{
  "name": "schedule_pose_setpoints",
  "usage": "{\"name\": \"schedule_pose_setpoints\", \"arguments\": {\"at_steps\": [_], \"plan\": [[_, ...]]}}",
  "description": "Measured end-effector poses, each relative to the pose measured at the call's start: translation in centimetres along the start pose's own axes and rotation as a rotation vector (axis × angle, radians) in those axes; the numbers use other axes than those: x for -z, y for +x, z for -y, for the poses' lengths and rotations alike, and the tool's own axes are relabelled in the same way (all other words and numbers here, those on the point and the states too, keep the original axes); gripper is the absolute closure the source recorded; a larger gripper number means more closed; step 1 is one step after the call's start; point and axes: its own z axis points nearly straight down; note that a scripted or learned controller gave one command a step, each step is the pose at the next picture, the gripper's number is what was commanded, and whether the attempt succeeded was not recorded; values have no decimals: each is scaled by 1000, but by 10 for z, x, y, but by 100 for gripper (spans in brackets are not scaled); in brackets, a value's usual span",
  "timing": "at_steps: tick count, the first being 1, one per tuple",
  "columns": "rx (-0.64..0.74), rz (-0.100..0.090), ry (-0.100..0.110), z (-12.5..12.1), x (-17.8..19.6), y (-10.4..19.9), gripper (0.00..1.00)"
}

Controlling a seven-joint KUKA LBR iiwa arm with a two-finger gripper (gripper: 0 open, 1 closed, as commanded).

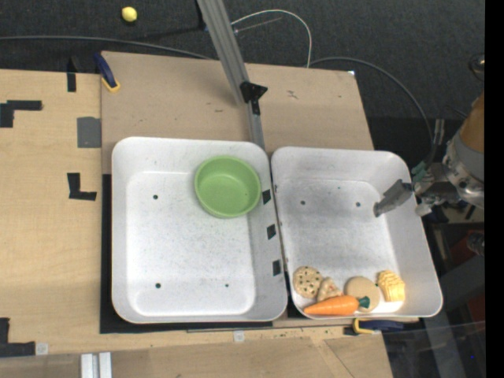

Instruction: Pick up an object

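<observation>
crowding the right bin's [409, 235] near corner: smooth orange carrot [335, 306], speckled cookie [305, 280], knobbly yellow corn [390, 287]. round green bowl [227, 186] sits in the left bin [134, 211]. gripper [391, 198] hangs over the right rim; grip unreadable.

yellow ball [129, 13] — dark floor, blue clamp [106, 71]

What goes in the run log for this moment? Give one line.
gripper: over right bin, right edge, nothing held | carrot, cookie: right bin, near side | green bowl: left bin
</observation>
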Motion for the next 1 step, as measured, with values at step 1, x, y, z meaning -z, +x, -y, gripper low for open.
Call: {"name": "schedule_pose_setpoints", "arguments": {"at_steps": [1], "plan": [[0,0,0,0,0,0,0]]}}
